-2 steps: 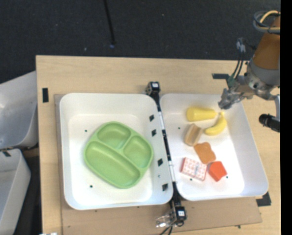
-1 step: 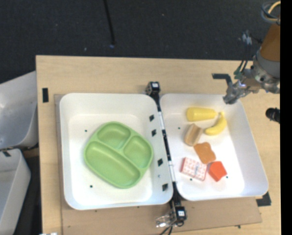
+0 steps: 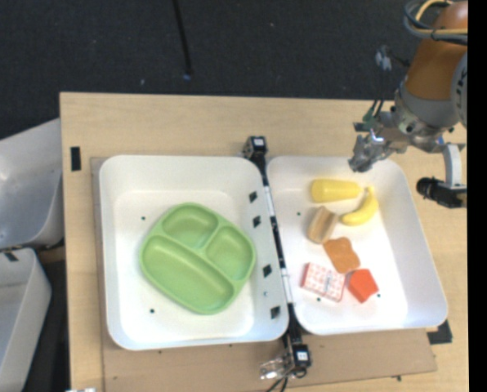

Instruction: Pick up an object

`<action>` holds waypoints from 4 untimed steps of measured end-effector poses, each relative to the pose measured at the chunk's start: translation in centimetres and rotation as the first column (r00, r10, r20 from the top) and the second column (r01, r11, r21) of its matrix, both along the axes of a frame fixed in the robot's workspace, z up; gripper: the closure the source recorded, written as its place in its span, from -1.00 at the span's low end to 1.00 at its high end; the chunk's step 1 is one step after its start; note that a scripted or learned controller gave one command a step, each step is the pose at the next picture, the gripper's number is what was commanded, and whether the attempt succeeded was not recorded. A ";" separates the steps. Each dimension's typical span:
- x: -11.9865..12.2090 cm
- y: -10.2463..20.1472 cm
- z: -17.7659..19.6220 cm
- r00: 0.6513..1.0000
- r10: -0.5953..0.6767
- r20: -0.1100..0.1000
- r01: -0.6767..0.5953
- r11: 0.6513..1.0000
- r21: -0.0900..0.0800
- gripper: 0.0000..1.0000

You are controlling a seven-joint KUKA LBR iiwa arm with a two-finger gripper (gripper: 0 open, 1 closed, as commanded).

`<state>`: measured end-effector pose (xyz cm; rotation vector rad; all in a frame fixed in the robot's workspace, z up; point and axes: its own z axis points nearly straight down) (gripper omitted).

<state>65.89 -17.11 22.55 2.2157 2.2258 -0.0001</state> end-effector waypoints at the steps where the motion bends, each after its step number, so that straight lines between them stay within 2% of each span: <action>1: -1.5 5.4 0.8 1.000 0.001 -0.001 -0.001 1.000 0.001 1.00; 3: -3.0 15.6 -0.6 1.000 0.002 -0.002 -0.002 1.000 0.002 1.00; 4: -2.6 21.3 -0.6 1.000 0.002 0.001 -0.002 1.000 0.002 1.00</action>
